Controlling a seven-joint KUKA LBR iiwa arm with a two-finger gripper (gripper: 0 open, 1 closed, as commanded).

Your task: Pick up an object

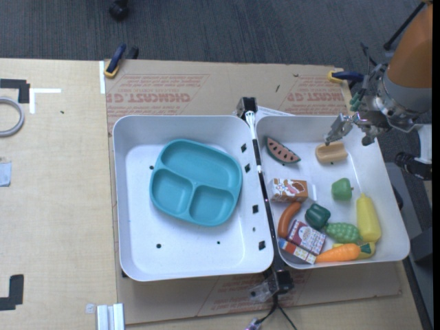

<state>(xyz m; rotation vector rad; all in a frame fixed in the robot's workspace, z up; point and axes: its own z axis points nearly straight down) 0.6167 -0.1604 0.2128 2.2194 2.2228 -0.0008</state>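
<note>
The left bin [130, 205] carries a teal divided plate [196, 182], lying flat a little toward the bin's far edge and toward the wall it shares with its neighbour.

The right bin [393, 205] is crowded. By its far-left corner lies a watermelon slice [282, 151]; closer along the left wall sit a small brown carton [289, 189], an orange sausage [289, 216] and a red-and-white packet [304, 240] (the last near the bin's near edge). A dark green pepper [317, 216] rests just beside the sausage, with a bumpy green vegetable [342, 232] and a carrot [338, 254] toward the near-right corner. A light green piece [342, 189] sits mid-bin, and a yellow corn cob [367, 218] lies along the right wall.

A tan bread piece [331, 153] sits near the far edge. The gripper [352, 133] hangs just above it, fingers spread apart and grasping nothing; one fingertip [333, 135] points down at the bread.
</note>
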